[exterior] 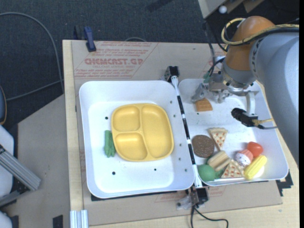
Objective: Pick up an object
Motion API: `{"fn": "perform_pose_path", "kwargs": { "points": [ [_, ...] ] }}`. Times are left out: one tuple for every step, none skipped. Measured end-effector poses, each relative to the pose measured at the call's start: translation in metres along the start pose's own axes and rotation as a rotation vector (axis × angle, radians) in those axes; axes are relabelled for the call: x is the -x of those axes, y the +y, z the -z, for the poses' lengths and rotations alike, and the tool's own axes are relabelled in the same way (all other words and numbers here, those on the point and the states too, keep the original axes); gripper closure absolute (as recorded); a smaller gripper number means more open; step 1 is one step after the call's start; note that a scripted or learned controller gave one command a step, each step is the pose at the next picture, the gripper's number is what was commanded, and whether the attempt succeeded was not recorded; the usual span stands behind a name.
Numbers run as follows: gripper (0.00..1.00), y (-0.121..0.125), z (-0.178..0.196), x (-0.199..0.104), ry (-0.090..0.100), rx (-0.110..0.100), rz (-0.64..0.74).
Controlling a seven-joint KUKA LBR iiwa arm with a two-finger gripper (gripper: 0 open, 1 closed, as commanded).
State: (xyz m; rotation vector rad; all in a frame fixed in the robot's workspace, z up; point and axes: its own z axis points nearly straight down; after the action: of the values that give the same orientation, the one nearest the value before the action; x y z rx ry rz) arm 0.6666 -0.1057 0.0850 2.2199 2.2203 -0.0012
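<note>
- Nearest the lens, toy foods crowd the near corner of the right bin (271, 137): a green lump (206, 172), a near pizza wedge (232, 170), a corn cob (255, 166) and a red tomato (255, 148). They press against one another, so I judge each would be awkward to take alone.
- Just beyond them a brown disc (203, 146) and a far pizza wedge (218, 137) lie side by side.
- At the far end of that bin a tan square (204, 105) lies flat, well apart from the pile. With bare floor around it, it looks the likeliest thing to be picked.
- Low over the tan square's far edge hangs the hand (210, 92), probably lined up for a grasp. Whether it is wide or narrow I cannot tell, and nothing shows as held.
- Across in the left bin (95, 108) sits a yellow divided plate (141, 131), with a green pod (109, 143) just beside it, well apart from the hand.
- Both bins rest side by side on the counter (114, 51).
</note>
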Motion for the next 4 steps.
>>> {"fn": "perform_pose_path", "kwargs": {
  "points": [
    [0.0,0.0,0.0,-0.005,0.0,-0.001,0.001],
    [0.0,0.0,0.0,-0.014,0.001,-0.002,0.001],
    [1.0,0.001,0.012,-0.014,-0.001,0.003,0.002],
    [0.0,0.001,0.012,-0.014,-0.001,0.003,0.002]
  ]
}}
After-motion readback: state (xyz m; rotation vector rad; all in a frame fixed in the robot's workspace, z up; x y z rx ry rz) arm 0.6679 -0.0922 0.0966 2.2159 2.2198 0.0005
